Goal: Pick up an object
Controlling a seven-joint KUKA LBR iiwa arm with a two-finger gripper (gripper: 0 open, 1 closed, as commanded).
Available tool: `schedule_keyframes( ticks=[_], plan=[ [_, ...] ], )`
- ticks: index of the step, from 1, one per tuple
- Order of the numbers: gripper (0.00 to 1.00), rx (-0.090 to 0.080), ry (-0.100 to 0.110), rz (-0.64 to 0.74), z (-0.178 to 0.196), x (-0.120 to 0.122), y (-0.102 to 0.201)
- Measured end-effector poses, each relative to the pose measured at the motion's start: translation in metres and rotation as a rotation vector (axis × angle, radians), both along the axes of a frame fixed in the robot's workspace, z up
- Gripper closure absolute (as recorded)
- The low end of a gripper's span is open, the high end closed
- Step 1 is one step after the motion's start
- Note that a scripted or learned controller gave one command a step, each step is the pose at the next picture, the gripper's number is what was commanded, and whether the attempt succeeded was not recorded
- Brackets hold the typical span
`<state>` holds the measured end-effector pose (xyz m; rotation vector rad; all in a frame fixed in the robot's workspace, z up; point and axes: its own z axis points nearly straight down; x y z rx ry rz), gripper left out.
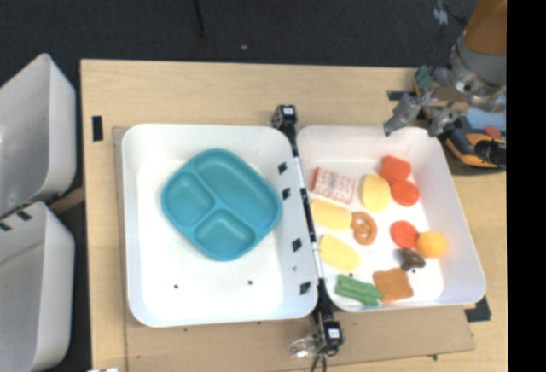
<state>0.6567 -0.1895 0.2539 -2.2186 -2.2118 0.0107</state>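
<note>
Arm sits at the back right corner, claw point(418, 116) hovering over the far rim of the right shallow white plastic bin point(456, 200); can't tell whether it's wide or narrow, and nothing is visibly held. Left of the claw and nearer the camera: left white bin point(145, 276) with the teal moulded three-compartment tray point(222, 203), well apart from the claw. Pickable toy food is all in the right bin, in front of the claw: red-and-white flat packet point(333, 185), yellow rounded pieces point(374, 192), red-orange chunks point(395, 167) nearest the claw, brown pretzel ring point(364, 228), small orange ball point(432, 244), green strip point(358, 290) farthest. Risks, my read: items are packed touching, so a descent could straddle two and pinch neither; round ones could roll off; starting this close to the rim risks clipping the bin wall.
</note>
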Motion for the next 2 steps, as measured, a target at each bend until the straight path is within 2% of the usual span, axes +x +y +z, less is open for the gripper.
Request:
schedule_keyframes(
  ticks=[1,2],
  plan=[
    [0.00,-0.003,-0.011,0.003,0.008,0.002,0.001],
    [0.00,-0.003,-0.008,0.002,-0.055,-0.001,-0.003]
  ],
)
